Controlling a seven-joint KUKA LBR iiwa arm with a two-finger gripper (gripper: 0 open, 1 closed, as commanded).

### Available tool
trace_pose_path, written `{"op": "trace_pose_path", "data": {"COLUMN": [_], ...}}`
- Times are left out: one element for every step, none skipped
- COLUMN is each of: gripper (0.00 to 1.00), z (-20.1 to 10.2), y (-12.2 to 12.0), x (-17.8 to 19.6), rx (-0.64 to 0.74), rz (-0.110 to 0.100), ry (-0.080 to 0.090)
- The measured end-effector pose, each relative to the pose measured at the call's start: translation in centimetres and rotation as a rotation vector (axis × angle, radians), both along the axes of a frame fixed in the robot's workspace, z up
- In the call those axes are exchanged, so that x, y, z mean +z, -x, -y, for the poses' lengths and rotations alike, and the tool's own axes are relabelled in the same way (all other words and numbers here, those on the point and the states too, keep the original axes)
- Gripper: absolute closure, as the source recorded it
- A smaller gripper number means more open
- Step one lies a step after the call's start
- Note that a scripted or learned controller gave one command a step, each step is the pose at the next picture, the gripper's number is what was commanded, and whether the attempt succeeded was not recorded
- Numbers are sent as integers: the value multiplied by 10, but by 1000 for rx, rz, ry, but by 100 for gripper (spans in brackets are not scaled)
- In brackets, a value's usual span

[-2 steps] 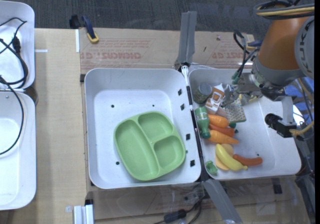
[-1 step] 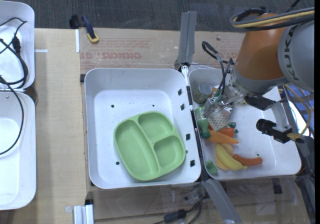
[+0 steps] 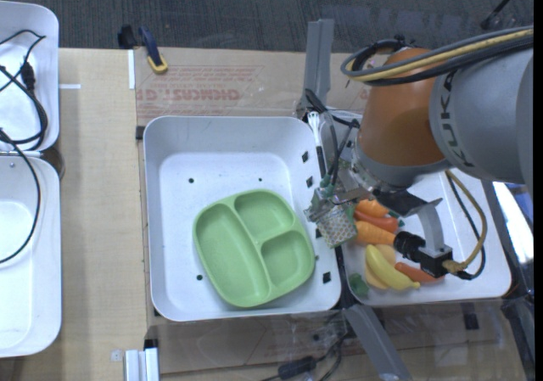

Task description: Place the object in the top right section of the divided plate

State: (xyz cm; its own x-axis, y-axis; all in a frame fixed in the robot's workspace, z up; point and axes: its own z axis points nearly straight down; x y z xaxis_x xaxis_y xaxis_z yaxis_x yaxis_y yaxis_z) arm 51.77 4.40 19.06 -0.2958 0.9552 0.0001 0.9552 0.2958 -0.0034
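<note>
Green divided plate lies in left bin. Gripper hangs over bin's right wall; jaw state unclear. Toy carrot, probably target, and banana lie right of that wall.

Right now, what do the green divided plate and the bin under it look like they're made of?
Green divided plate: probably molded plastic; uniform matte colour, soft rounded dividers. Left bin: looks like thin white plastic or coated sheet, with a smooth, slightly glossy surface, rounded corners and small dark holes.
</note>
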Motion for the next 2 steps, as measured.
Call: {"op": "trace_pose_path", "data": {"gripper": [100,0], "z": [-34,-33], "y": [32,32], "x": [14,14], "rx": [59,58], "rz": [0,0], "ry": [0,0]}}
